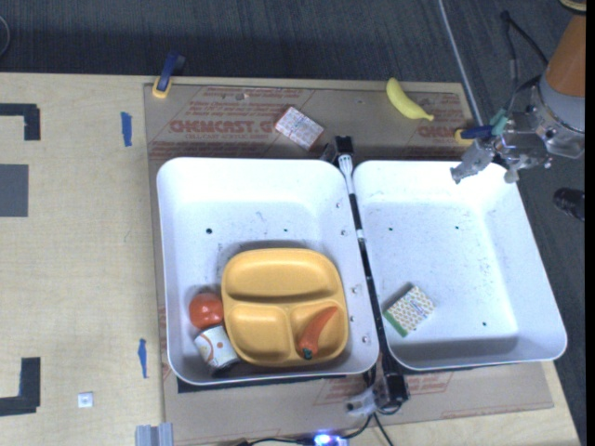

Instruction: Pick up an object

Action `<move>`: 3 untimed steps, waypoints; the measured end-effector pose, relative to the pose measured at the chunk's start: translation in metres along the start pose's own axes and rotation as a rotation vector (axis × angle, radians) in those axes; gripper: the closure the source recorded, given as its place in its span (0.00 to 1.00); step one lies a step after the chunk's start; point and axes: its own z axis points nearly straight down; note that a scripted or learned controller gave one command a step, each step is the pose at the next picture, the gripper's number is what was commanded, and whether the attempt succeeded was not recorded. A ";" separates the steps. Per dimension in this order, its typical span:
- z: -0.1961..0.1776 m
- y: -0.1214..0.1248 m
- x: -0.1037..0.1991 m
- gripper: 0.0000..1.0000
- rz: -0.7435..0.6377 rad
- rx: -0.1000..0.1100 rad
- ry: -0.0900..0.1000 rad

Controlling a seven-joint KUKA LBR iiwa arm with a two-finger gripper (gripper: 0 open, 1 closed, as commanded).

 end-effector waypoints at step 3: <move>0.031 0.043 0.004 0.00 0.001 0.001 -0.001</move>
